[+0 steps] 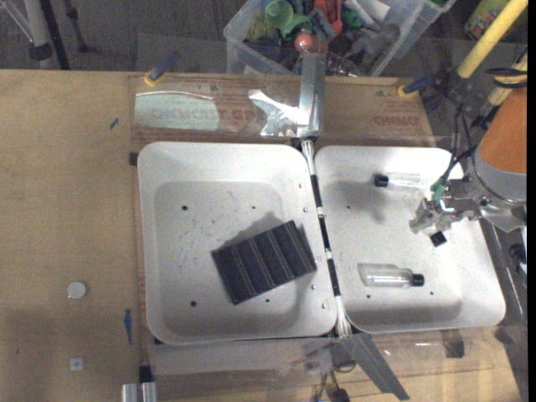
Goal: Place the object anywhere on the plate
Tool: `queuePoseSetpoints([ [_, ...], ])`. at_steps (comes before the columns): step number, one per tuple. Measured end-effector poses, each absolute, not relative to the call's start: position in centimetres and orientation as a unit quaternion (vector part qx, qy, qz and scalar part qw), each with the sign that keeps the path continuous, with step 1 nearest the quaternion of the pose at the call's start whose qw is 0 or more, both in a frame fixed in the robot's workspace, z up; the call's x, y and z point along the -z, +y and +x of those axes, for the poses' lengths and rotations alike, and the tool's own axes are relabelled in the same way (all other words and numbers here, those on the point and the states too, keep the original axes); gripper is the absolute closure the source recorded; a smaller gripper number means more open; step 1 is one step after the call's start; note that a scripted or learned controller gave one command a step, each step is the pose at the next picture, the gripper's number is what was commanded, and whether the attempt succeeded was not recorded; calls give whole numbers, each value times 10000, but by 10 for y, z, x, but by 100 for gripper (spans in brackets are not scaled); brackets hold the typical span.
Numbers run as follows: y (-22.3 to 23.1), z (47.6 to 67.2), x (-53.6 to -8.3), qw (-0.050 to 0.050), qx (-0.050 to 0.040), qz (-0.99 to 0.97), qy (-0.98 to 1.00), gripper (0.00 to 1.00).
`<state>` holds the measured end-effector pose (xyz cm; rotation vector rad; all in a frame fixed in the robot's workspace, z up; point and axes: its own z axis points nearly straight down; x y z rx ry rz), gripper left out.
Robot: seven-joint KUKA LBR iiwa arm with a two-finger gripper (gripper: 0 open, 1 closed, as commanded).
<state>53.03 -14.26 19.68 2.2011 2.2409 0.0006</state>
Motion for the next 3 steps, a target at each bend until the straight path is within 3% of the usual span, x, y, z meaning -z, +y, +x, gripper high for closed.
queuePoseSetpoints([
  [1, -66, 603, -184, 3, -3, 7059, 7083, 100],
  [2, 14, 654, -224, 4, -1, 7235, 6903, 100],
  [3, 63, 666, -185, -8, 12, 7325, 6808, 100],
])
